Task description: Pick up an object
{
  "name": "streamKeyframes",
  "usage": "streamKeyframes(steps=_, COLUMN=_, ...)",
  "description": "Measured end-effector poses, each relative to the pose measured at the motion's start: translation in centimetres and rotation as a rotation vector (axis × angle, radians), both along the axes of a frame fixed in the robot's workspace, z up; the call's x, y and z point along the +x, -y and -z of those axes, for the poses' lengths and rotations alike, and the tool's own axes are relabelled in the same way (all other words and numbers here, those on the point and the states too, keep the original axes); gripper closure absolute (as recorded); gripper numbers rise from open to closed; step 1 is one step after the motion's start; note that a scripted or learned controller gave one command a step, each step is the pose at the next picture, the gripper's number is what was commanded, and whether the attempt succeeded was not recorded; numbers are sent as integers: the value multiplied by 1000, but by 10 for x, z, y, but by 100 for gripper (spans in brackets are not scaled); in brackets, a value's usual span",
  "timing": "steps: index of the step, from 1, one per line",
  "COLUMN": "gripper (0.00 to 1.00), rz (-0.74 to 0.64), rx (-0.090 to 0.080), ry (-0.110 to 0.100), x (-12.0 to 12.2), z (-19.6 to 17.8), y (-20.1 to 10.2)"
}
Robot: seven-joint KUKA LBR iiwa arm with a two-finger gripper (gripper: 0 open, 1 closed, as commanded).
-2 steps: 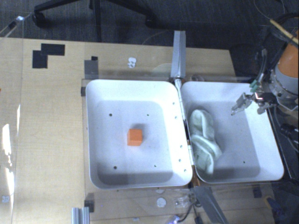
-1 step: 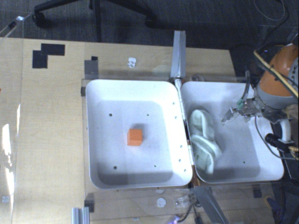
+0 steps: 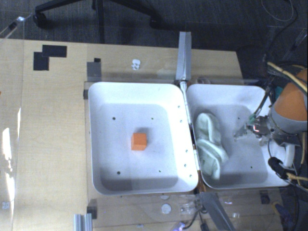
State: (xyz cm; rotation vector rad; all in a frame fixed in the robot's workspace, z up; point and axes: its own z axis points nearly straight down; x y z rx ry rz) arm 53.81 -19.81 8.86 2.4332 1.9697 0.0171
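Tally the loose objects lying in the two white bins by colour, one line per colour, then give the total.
Orange: 1, a small orange cube on the floor of the left shallow white bin.
White and pale green: 1, a crumpled white and pale green cloth along the left side of the right shallow white bin.
Total: 2
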Motion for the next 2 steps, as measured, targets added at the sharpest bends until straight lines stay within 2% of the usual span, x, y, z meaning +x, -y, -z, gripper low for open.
streamKeyframes(steps=1, gripper=100, rz=-1, rx=-2, ry=3, x=3, z=-9, y=0)
streamKeyframes(steps=2, gripper=100, rz=213, rx=2, ry=-15, x=88, z=-91, y=-7)
